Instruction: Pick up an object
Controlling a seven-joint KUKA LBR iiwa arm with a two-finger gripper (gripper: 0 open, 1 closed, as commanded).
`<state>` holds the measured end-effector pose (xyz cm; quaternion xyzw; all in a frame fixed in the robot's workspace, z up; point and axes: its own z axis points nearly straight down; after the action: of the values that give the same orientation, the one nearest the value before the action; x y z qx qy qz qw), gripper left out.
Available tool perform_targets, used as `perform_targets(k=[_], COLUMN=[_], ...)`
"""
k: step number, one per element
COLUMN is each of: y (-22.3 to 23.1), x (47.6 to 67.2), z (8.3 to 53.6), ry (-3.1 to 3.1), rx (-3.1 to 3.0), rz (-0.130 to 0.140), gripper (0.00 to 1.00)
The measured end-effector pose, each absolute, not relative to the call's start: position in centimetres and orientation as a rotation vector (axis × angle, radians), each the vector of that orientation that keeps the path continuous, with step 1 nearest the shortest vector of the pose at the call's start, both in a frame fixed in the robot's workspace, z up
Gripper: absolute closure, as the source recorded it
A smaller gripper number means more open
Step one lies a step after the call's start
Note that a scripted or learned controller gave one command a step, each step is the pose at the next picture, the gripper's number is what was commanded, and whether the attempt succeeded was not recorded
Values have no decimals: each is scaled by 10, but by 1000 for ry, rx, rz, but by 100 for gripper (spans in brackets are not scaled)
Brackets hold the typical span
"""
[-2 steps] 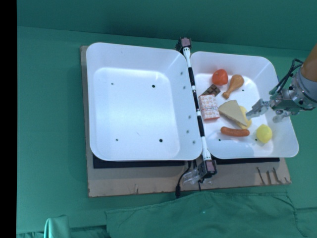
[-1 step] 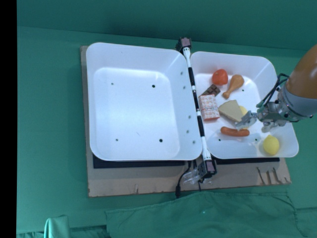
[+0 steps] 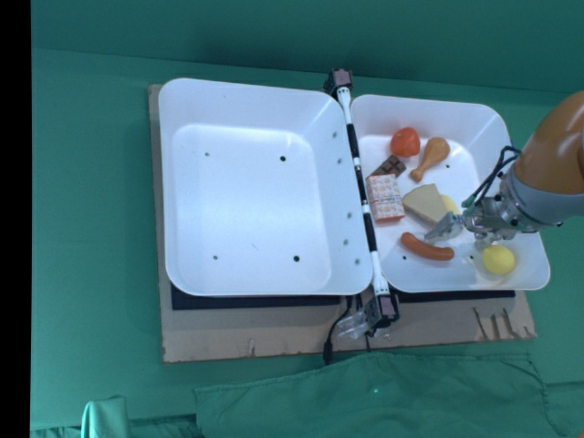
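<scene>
The right bin [image 3: 474, 117] holds several toy foods: a red tomato [image 3: 405, 140], a brown chicken drumstick [image 3: 431, 156], a dark chocolate bar [image 3: 389, 165], a pink wafer pack [image 3: 385, 197], a pale cheese wedge [image 3: 423, 203], an orange sausage [image 3: 426, 247] and a yellow lemon [image 3: 498, 260]. My gripper [image 3: 461, 229] hangs low over this bin, between the cheese wedge, the sausage and the lemon. It sits just right of the cheese and above the sausage's right end. A small yellow piece [image 3: 450, 204] peeks out beside the cheese, partly hidden by the gripper.
The left bin [image 3: 182, 108] is large and white with a few dark dots on its floor. A black-and-white bar [image 3: 360, 190] runs between the two bins. Both bins rest on a cardboard sheet [image 3: 274, 340] over green cloth.
</scene>
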<state>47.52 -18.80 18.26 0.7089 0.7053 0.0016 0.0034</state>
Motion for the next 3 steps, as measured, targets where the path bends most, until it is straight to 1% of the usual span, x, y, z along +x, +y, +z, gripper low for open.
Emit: perform_targets(k=[1, 2, 3], y=[-191, -185, -176], x=[478, 486, 488], z=[198, 249, 304], ry=[2195, 2212, 2211], rx=[2216, 2217, 2215], rz=[12, 4, 7], gripper=[100, 100, 100])
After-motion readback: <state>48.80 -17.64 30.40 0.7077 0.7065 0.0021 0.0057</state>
